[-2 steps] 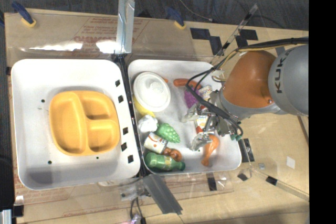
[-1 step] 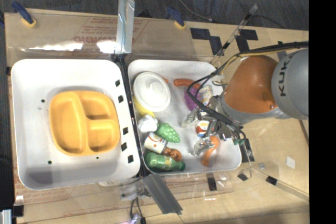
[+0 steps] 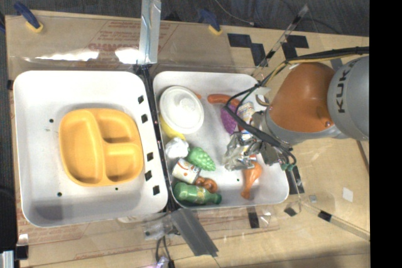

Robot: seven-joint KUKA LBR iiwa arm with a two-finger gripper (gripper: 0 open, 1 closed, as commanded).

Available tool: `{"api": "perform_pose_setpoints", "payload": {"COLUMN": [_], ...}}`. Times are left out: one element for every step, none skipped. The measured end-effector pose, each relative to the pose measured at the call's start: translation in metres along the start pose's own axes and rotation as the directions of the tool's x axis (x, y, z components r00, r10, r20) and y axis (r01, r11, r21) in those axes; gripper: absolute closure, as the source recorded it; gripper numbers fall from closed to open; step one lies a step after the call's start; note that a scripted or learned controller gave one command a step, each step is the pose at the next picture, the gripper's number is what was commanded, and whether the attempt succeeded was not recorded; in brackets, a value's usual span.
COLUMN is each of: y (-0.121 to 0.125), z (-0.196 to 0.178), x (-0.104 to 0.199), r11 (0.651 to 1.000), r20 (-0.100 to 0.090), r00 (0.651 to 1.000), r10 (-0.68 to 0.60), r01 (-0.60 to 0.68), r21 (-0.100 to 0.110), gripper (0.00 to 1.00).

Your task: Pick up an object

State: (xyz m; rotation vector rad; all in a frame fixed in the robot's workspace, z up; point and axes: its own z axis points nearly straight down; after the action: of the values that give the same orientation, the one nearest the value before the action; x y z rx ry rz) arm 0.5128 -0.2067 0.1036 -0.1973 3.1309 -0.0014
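Hovering my gripper (image 3: 240,154) low in the right bin (image 3: 213,81); can't tell its grip state. Orange carrot-like toy (image 3: 252,177) lies just below-right of it, long axis approx. vertical, tilted, near bin's front-right corner.

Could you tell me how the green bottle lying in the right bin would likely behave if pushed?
The green bottle lies on its side, so it would probably roll. It looks like smooth plastic, perhaps slippery. It rests against the bin's near wall, which may stop it.

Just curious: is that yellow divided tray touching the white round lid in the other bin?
Apart. The camera view shows the yellow tray in the left bin, the white lid beyond the divider.
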Motion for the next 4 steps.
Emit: {"api": "perform_pose_setpoints", "payload": {"y": [-0.007, 0.023, -0.006, 0.062], "z": [-0.046, -0.041, -0.154, -0.097], "x": [-0.047, -0.071, -0.143, -0.154], "r11": [0.978, 0.976, 0.978, 0.907], "r20": [-0.001, 0.000, 0.006, -0.003], "r00": [0.978, 0.976, 0.978, 0.907], "r10": [-0.209, -0.216, -0.210, -0.421], "r01": [0.209, 0.216, 0.210, 0.421], "r21": [0.000, -0.001, 0.006, -0.004], "gripper": [1.00, 1.00, 1.00, 1.00]}}
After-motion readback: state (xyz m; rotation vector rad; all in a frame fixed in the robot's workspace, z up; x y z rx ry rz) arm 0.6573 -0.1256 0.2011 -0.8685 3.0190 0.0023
